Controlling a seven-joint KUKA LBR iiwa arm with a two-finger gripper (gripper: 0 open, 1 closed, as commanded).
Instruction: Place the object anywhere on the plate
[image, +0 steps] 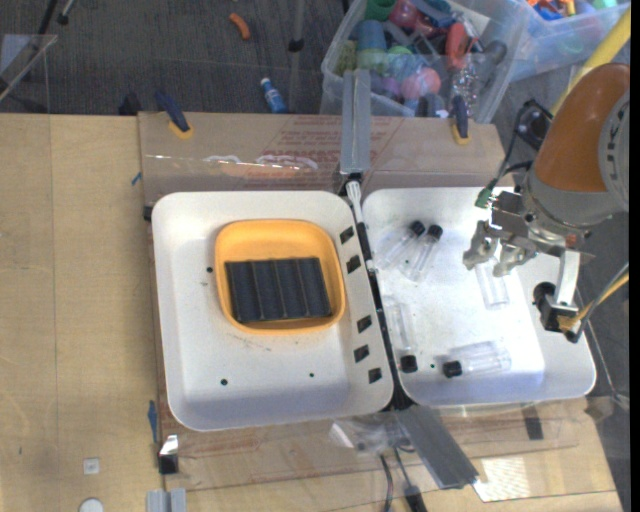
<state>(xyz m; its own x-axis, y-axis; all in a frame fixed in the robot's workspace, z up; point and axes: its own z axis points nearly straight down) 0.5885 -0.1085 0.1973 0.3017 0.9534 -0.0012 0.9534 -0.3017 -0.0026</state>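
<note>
A yellow plate (232, 243) sits in the left bin (185, 330), and a black ridged block (277, 289) lies on it. Several clear vials with black caps lie in the right bin (560, 375): two (419, 246) near its back left, one (401, 332) along the divider, one (478, 359) near the front, and one (492, 288) under the gripper. My gripper (494, 254) hangs over the right bin's back right part, just above that vial. Its fingers are open with nothing between them.
A black divider with clips (361, 290) runs between the two bins. The grey arm with its orange band (590, 120) comes in from the upper right. A cable and black connector (548, 300) hang beside the gripper. A box of toys (420, 45) stands behind the bins.
</note>
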